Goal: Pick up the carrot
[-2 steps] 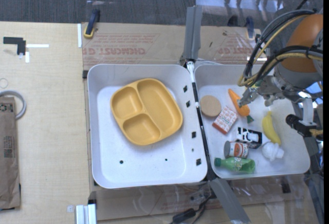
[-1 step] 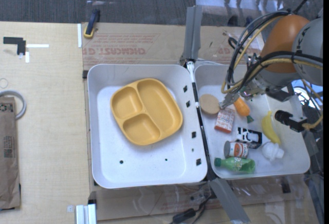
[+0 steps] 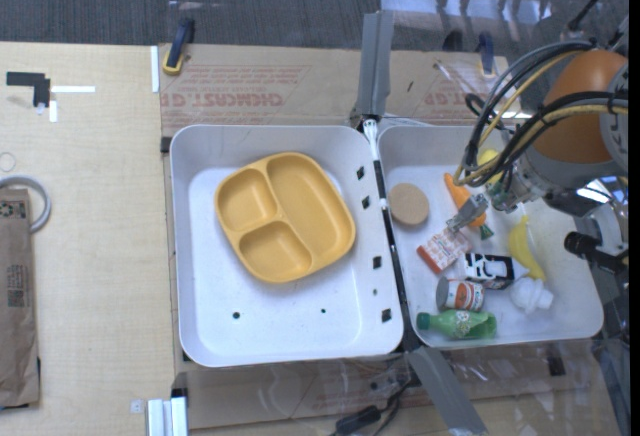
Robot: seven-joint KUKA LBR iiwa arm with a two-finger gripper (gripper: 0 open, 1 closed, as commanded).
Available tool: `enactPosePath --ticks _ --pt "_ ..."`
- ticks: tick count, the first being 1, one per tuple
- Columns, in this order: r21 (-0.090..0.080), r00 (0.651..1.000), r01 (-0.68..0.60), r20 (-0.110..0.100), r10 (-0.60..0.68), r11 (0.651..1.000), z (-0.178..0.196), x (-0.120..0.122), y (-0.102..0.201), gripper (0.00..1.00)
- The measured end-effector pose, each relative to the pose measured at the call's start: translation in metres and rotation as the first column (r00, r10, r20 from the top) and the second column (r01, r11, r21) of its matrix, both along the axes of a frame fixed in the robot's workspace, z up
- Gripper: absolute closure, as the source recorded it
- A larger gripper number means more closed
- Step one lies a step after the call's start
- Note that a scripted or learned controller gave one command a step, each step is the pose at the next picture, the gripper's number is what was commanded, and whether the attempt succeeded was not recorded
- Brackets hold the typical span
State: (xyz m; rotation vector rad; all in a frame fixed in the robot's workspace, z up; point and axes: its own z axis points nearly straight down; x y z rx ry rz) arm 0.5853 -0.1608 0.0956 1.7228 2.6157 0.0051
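Note:
The carrot (image 3: 457,191) is a small orange piece in the upper middle of the right bin (image 3: 590,319). Its left end shows, and a bit of orange appears again beside the gripper's tip. My gripper (image 3: 468,216) reaches in from the right and sits low over the carrot, covering its middle. The grey arm with its orange band (image 3: 585,89) and looped cables rises behind it at the upper right.
Around the carrot lie a tan round disc (image 3: 408,204), a red and white packet (image 3: 441,251), a banana (image 3: 524,246), a small jar (image 3: 462,295) and a green bottle (image 3: 458,324). The left bin (image 3: 200,314) holds a yellow divided plate (image 3: 285,216).

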Motion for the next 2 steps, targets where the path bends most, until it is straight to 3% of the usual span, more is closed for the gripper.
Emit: enactPosePath --ticks 1,2 --pt "0.001 1.0 0.004 -0.002 -0.004 1.0 0.006 0.0 -0.001 1.0" --pt "0.001 0.993 0.117 -0.014 -0.117 0.993 0.124 -0.011 0.055 1.0"
